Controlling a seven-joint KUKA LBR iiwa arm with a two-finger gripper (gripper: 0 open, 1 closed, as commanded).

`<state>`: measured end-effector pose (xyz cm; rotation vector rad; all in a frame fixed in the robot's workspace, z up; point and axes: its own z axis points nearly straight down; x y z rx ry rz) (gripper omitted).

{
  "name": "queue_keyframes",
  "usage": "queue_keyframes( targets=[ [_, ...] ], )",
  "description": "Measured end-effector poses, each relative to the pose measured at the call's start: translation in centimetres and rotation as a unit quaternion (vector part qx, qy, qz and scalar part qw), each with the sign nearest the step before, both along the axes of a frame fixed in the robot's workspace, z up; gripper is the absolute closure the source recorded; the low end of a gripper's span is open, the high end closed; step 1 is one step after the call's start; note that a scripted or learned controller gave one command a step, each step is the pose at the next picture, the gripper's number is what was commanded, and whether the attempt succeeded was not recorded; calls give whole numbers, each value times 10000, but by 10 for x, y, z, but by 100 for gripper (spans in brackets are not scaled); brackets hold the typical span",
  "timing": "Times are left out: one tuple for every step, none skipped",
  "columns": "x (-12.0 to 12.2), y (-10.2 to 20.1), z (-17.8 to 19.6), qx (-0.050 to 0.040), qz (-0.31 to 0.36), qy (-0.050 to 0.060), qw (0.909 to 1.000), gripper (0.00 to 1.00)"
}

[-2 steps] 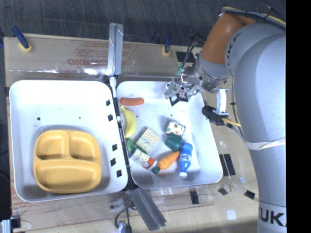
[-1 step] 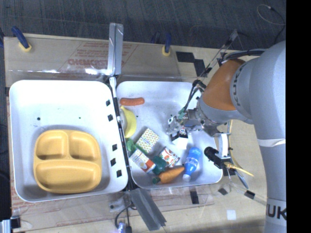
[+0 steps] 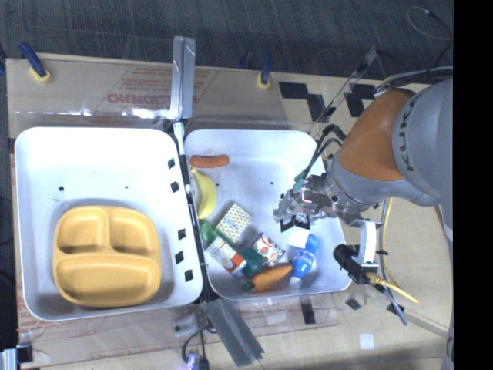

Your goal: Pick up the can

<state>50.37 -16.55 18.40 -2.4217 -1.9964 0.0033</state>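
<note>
Two white bins side by side, yellow divided tray in the left bin, clutter in the right bin. Gripper low over the right bin's right half, dark and tangled-looking, so can't tell if spread or closed, nothing visibly pinched. Can apparently the small red-and-white thing near the front wall, lying just left of the blue bottle and just above the carrot, partly buried, label unreadable. Arm's far end cut off at right.
</note>
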Motion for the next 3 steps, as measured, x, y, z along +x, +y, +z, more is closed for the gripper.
queue_keyframes(
  targets=[
    [0, 0, 0, -1, -7, -2, 10000, 0],
    [22, 64, -89, -8, 694, -35, 9976, 0],
    [23, 64, -79, -2, 710, -38, 9975, 100]
  ],
)
